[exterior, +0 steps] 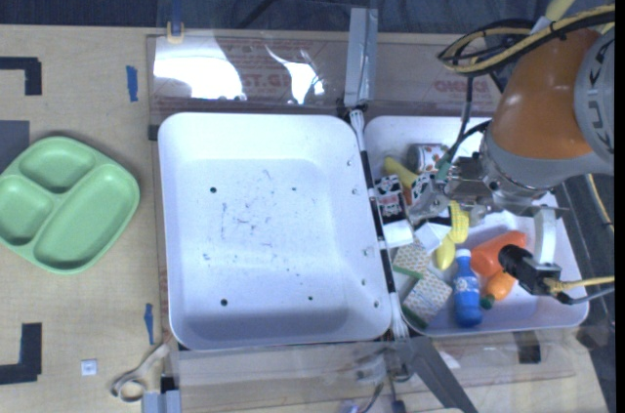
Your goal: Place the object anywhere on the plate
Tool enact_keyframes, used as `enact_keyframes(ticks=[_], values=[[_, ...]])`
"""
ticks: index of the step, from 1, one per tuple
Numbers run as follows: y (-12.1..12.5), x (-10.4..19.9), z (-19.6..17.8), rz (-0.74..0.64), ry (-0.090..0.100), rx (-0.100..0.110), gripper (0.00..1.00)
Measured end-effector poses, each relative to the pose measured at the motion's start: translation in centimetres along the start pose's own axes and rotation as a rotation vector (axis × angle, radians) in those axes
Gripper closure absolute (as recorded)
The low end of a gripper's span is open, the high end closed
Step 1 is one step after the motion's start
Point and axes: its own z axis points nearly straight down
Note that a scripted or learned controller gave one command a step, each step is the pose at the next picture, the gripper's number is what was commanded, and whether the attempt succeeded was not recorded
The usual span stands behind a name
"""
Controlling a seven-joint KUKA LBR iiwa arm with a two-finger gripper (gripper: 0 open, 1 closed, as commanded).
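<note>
We see the arm (pixel 547 108) hanging over the cluttered right bin (pixel 571 309), presumably to pick; the green divided plate (pixel 66 203) waits far left. Its gripper's state we cannot tell.

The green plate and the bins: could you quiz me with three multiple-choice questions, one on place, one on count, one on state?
1. Where is the plate?
A. left of both bins
B. in the right bin
C. under the arm

2. How many compartments has it?
A. two
B. three
C. five

3. Which bin holds the clutter?
A. left bin
B. right bin
C. both

Answers: 1 A, it lies on the bench; 2 B, three hollows show; 3 B, the bottle and other items lie there, below the arm.
</note>
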Motion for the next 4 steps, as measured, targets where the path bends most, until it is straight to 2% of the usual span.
enact_keyframes(ticks=[1,2,3,4], values=[[0.1,-0.1,-0.6,0.003,-0.001,0.003,1.00],[-4.1,3.8,2.4,0.061,-0.003,-0.004,1.00],[-0.9,13.9,2.5,0.107,-0.002,-0.003,1.00],[0.0,16.5,3.3,-0.004,-0.003,-0.004,1.00]])
